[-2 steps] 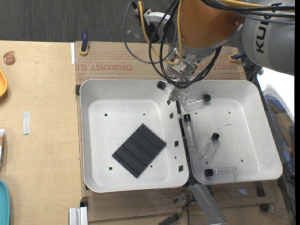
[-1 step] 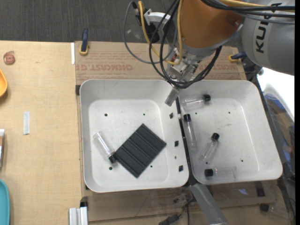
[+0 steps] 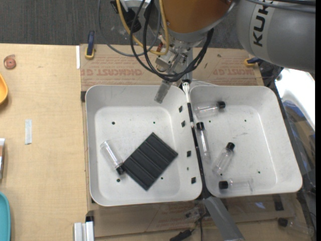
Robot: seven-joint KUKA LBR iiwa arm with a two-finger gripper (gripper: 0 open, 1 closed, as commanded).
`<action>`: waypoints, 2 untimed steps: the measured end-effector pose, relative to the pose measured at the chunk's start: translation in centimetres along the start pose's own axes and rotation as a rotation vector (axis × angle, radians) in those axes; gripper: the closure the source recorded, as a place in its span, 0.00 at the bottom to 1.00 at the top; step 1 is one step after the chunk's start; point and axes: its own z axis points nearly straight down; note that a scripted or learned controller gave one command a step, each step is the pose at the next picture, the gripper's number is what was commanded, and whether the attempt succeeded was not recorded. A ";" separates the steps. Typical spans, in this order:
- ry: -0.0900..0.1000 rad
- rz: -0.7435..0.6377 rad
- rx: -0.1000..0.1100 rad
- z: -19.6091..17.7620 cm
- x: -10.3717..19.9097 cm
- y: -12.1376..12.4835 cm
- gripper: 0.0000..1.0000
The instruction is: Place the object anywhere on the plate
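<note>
Clear plastic vial with black cap (image 3: 111, 157) lies in the left white bin (image 3: 100, 99), touching the black ribbed square plate (image 3: 150, 160); claw (image 3: 173, 88) hovers high, grip state unclear; a crowded pinch could shove the plate, or the vial could roll off

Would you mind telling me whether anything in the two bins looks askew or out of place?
One clear vial lies along the divider between the bins, seemingly propped on the rim rather than flat. The black ridged plate sits diagonally in the left bin, with another vial against its corner.

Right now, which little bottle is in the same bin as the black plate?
The clear bottle touching the black plate in the left bin; the others lie in the right bin.
</note>
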 end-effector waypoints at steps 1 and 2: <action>-0.006 0.012 0.002 -0.7 0.3 0.2 1.00; -0.001 -0.258 -0.001 -5.0 -0.7 -1.1 1.00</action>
